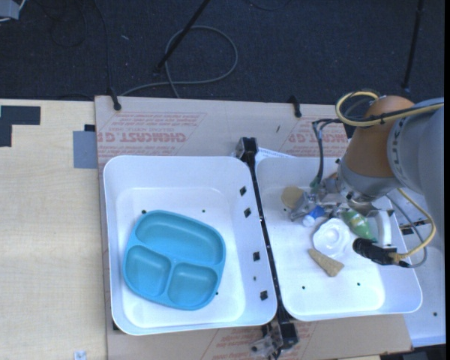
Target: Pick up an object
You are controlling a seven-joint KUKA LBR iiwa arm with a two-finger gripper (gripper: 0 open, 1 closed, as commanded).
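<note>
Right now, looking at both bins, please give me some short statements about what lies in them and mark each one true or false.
1. The blue divided plate lies in the left bin. True.
2. The white round object lies in the left bin. False: it lies in the right bin.
3. The tan wedge-shaped piece lies just below the white round object in the picture. True.
4. The blue divided plate has two compartments. False: it has three.
5. The gripper is over the left bin. False: it is over the right bin.
</note>
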